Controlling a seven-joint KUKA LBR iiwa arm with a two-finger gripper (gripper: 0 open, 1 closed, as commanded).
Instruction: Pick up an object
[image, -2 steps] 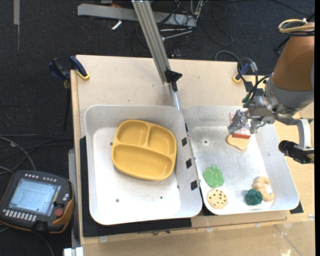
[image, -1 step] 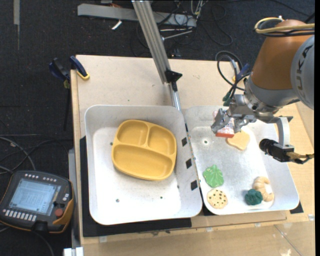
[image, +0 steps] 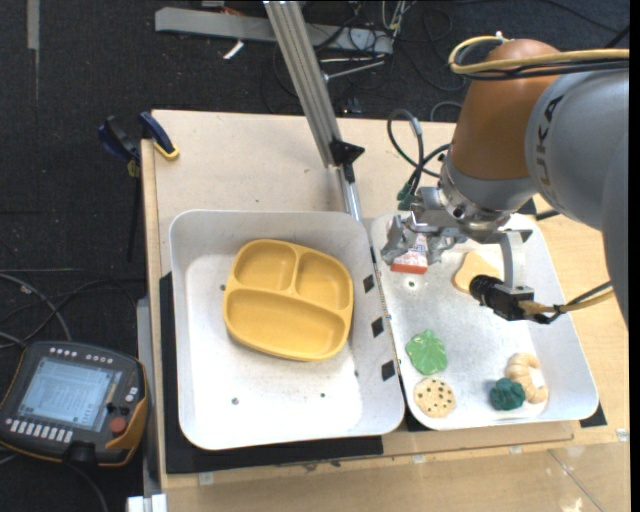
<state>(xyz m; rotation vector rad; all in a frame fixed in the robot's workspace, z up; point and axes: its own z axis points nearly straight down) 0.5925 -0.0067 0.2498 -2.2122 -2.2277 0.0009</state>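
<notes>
My gripper (image: 412, 243) hangs over the near-left corner of the right bin (image: 560, 330), low above its floor. A small red and white object (image: 408, 263) lies right at the gripper's tip, partly hidden by it, and I cannot make out whether it is gripped. Just to its right, a pale yellow wedge (image: 474, 270) sits partly behind the wrist hardware. Further forward in the same bin are a green leaf-shaped piece (image: 427, 350), a speckled round cookie (image: 435, 397), a teal lump (image: 507, 393) and a cream-coloured lump (image: 526, 371).
The left bin (image: 200, 380) holds a yellow divided plate (image: 290, 300). A slanted metal pole (image: 310, 90) ends at a clamp between the bins. A teach pendant (image: 70, 397) lies off the bench at lower left. The arm's bulk covers the right bin's far side.
</notes>
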